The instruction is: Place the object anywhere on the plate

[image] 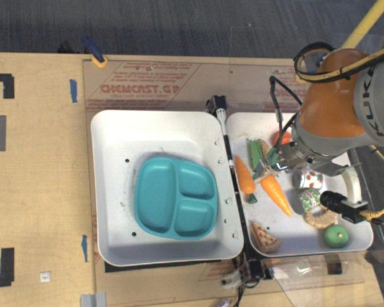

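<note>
A teal plate (176,197) with three compartments lies in the left bin (109,171), with nothing on it. My gripper (279,160) is down in the right bin (294,232), mostly hidden under the orange and grey wrist. It sits among the toy food, just above one orange carrot (276,195) and right of a green pod (255,153). A second carrot (244,176) lies against the bin's left wall. I see nothing held in the gripper.
The right bin also holds a pizza slice (265,236), a green apple (336,236), two small patterned cups (311,181), a tan cookie (320,219) and a red piece (283,137) near the wrist. A black clamp (216,102) sits between the bins.
</note>
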Controlling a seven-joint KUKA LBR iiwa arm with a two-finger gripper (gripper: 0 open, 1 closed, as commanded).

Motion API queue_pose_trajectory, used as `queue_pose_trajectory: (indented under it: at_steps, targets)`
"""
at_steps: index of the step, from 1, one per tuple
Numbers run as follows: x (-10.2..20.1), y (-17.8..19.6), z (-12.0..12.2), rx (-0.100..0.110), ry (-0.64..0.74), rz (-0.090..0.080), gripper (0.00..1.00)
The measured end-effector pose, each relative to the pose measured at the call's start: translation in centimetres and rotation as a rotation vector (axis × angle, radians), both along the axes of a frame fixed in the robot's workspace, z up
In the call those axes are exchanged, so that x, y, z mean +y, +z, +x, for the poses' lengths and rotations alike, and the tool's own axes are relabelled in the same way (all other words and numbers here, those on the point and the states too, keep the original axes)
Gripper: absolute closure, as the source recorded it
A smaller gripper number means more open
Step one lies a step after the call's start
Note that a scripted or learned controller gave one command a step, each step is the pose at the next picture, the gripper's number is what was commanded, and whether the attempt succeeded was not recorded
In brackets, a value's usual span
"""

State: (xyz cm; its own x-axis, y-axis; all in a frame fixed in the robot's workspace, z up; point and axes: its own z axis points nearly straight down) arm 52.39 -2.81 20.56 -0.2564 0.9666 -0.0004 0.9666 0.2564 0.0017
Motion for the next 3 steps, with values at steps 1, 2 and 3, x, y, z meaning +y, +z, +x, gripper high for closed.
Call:
queue_pose_trajectory:
  at_steps: [1, 2, 3]
  targets:
    - [8.7, 1.0, 3.2, 0.000, -0.111, 0.003, 1.00]
    - [16.9, 2.7, 0.8, 0.000, -0.205, 0.003, 1.00]
    - [16.6, 2.6, 0.8, 0.000, -0.210, 0.000, 0.00]
